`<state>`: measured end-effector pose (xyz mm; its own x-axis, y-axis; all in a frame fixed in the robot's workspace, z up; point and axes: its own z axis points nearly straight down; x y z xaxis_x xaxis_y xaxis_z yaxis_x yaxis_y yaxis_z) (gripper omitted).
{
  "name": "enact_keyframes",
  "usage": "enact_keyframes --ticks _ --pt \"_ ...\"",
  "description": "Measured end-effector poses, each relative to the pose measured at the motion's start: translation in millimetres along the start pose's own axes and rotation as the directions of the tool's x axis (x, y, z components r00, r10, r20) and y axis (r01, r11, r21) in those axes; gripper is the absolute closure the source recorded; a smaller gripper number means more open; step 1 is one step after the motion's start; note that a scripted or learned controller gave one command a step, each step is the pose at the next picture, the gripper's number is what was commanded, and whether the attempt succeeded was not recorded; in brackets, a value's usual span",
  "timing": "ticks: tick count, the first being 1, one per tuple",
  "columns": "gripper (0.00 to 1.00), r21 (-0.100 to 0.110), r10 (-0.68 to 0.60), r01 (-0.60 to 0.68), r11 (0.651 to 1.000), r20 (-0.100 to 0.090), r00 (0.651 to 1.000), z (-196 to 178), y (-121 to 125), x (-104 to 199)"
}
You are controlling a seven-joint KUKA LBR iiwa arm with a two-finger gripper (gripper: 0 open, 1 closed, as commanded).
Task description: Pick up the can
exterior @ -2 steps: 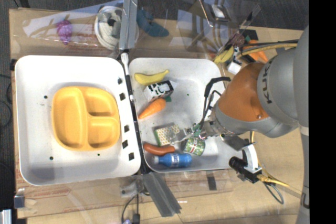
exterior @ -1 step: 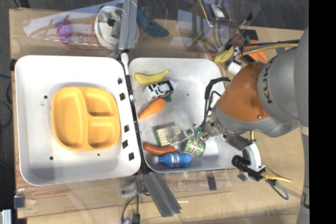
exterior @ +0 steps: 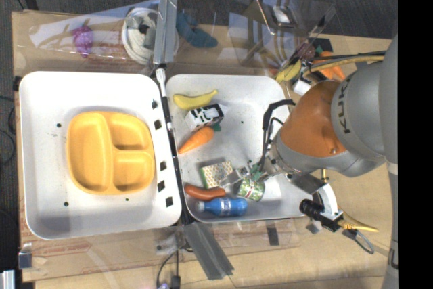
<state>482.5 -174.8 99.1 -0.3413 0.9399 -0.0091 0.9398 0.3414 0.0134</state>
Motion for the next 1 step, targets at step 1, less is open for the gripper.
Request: enact_keyframes --ticks 1 --pt "0.00 0.004 0.365 -0.365 0.931 -0.001 0.931 0.7 3.7 16.7"
